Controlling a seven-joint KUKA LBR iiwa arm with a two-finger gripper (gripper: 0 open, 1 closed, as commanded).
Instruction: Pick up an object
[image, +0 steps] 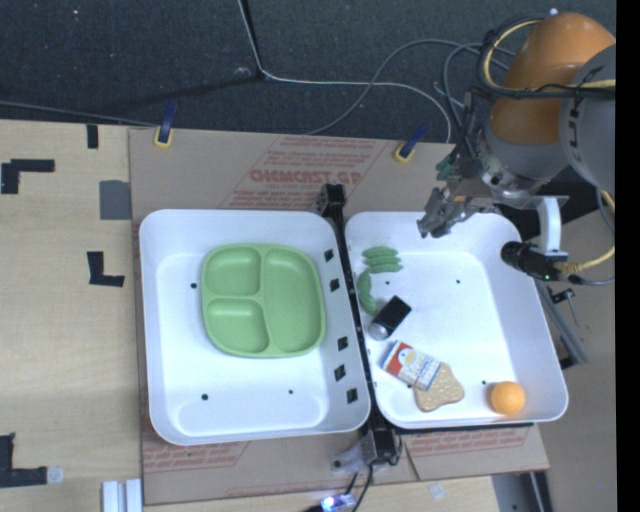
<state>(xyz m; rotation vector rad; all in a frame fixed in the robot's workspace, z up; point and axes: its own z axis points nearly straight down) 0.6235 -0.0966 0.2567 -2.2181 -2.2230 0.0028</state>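
Observation:
The right bin (520, 300) holds several small objects: a green pea pod (381, 260) near its far left, a curved green piece (366, 293) just below it, a black block with a silver end (390, 316), a red and white packet (409, 365), a tan cracker (439, 389) and an orange ball (508, 398) in the near right corner. My gripper (440, 218) hangs above the bin's far edge, right of the pea pod and apart from every object. Nothing shows between its fingers.
The left bin (165, 330) bears a green divided plate (264, 300). A black divider with clips (345, 300) runs between the bins. Cables (400, 60) trail over the dark backdrop. Yellow clamps (408, 150) pin the cardboard underlay at the back.

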